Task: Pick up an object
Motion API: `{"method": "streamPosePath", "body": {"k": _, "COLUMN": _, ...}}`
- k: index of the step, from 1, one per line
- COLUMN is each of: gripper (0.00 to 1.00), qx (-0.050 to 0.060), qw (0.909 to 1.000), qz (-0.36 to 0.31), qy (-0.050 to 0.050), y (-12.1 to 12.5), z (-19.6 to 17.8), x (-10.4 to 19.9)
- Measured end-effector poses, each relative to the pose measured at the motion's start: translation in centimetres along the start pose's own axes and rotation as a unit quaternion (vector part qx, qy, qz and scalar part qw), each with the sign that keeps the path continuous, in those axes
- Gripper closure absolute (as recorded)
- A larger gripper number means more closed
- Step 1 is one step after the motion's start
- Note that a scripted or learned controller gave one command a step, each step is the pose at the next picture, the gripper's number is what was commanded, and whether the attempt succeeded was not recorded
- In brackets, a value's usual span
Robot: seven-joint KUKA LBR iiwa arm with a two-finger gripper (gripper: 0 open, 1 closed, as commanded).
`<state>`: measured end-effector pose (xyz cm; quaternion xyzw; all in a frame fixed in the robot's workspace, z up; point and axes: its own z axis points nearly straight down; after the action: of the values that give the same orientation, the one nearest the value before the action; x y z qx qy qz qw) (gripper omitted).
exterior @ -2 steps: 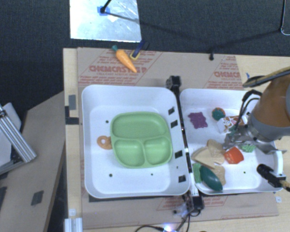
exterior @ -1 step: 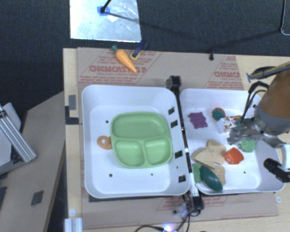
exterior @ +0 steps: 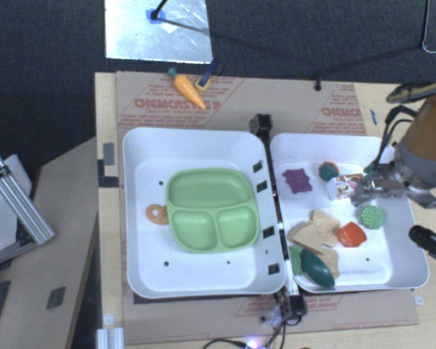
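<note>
Gripper low in right bin, beside white carton and above green ball. Finger opening: cannot tell; nothing visibly held. Green tray and pretzel in left bin.

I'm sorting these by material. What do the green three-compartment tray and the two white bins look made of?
The green three-compartment tray looks like moulded plastic with a smooth matte finish: one even colour and rounded dividers. The two shallow white bins, left and right, look like thin formed plastic, slightly glossy, with soft rounded rims, though the picture leaves this open.
</note>
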<state>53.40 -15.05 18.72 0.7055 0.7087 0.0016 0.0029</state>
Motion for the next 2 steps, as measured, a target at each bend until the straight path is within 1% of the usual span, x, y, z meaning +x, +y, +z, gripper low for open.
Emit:
{"method": "streamPosePath", "body": {"k": 1, "gripper": 1.0, "qx": 0.0, "qw": 1.0, "qz": 0.0, "qy": 0.0, "y": 0.2, "z": -4.0, "x": 0.0}}
{"method": "streamPosePath", "body": {"k": 2, "gripper": 1.0, "qx": 0.003, "qw": 1.0, "qz": -0.002, "qy": 0.002, "y": -0.7, "z": -2.9, "x": 5.5}}
